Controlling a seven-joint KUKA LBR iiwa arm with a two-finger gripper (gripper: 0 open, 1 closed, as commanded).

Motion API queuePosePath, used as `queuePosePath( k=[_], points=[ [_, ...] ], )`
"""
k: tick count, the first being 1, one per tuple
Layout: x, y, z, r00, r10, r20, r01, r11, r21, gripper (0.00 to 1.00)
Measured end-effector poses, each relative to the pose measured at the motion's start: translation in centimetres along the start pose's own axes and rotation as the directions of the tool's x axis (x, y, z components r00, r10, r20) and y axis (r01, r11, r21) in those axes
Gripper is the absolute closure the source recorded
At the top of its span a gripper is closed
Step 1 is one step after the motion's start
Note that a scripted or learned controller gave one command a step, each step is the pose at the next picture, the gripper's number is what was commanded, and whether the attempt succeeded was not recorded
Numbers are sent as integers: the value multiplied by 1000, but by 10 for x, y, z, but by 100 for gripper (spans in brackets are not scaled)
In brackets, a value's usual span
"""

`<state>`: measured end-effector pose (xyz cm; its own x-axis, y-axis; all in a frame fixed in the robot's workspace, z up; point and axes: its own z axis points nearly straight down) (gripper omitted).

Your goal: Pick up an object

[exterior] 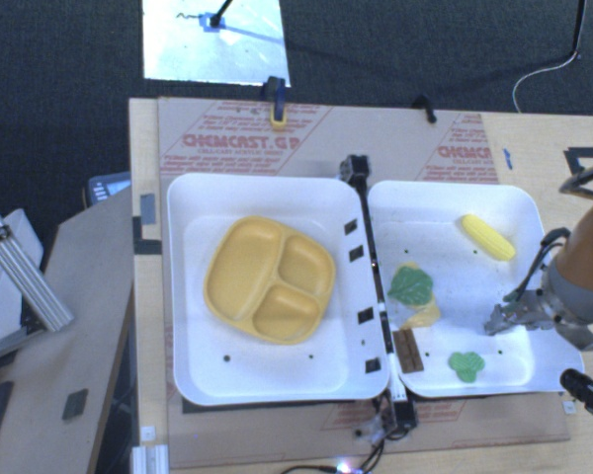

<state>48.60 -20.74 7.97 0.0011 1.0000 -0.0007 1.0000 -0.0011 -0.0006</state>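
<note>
The gripper sits low at the right side of the right bin. Its jaws are too small and dark to see well, so I cannot tell if they are open or closed. Nothing seems to sit between them.

The closest thing is a small green toy, just to the left and a bit nearer the front wall. Farther up the bin lies a yellow corn toy. Near the wall between the bins are a green leafy toy, a pale yellow piece touching it, and a brown block.

These look like light plastic play food. They are probably hard and smooth, so they may slip. The corn looks easiest to grab across its thin middle. The small green toy is low and flat, so that grab could miss.

The left bin holds a yellow tray.
</note>
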Motion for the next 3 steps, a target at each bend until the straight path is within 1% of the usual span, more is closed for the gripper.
queuePosePath(
  k=[3],
  points=[
    [1, 1, -11, 1000, -1, 0, 1, 1000, -3, 100]
  ],
)
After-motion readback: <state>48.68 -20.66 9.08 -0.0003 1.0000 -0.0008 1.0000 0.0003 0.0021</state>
